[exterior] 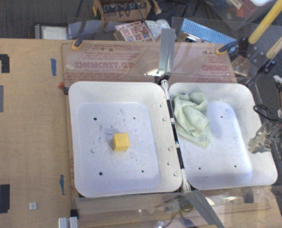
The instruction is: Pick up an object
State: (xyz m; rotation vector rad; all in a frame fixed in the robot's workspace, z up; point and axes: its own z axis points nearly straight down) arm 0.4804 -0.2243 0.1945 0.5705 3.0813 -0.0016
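A small yellow block (121,142) is lying alone near the middle of the left bin (79,103), apart from its walls; a pale green cloth (192,118) is sitting crumpled in the right bin (255,170), bunched against its left wall toward the far corner; both bins are resting side by side on the table (27,141); the gripper's state I cannot tell.
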